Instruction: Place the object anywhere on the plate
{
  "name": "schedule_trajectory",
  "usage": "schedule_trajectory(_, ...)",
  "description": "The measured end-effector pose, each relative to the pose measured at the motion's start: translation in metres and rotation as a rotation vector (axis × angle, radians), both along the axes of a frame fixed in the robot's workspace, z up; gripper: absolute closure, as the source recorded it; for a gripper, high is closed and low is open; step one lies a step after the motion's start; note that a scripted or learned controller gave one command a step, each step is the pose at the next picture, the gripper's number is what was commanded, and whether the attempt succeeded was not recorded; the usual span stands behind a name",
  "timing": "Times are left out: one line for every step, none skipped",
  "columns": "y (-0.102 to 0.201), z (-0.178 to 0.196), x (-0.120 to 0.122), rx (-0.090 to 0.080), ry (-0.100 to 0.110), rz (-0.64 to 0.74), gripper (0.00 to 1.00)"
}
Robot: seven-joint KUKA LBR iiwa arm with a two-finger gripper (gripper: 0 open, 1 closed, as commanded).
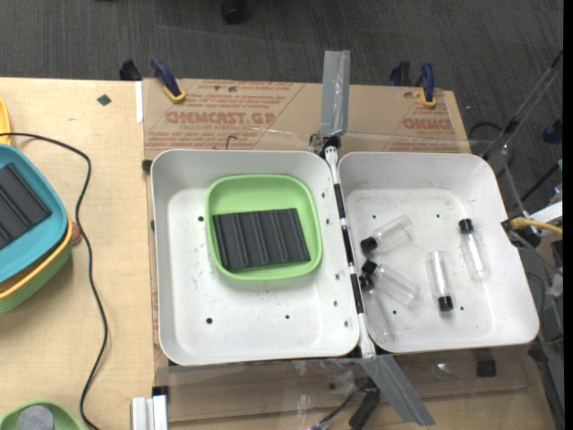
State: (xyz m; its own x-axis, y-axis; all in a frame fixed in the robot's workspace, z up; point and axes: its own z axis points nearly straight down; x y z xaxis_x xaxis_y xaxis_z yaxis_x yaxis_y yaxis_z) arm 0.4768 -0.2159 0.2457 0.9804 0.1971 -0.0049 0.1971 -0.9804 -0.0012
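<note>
Camera view: green plate (304, 195) with a dark ribbed insert (260, 238) sits in the left bin (179, 267); four clear vials (436, 274) lie in the right bin (501, 240), at the plate's three o'clock. Judged stage: pick not begun, tool state cannot be told; next move calls for grasping one vial.

Wooden bench (81, 330) with two white bins (179, 330) side by side, cardboard sheet (269, 110) beneath, black cable (94, 267) alongside.

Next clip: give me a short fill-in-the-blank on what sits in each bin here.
1. The green plate lies in the ____ bin.
2. On the plate rests a dark ribbed ____.
3. The clear vials with black caps lie in the ____ bin.
4. The number of vials is ____.

Missing words: left; mat; right; four
</note>
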Motion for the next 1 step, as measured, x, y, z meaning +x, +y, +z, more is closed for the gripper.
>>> schedule_trajectory(-0.006,0.0065,0.0002,0.0,0.001,0.001,0.0)
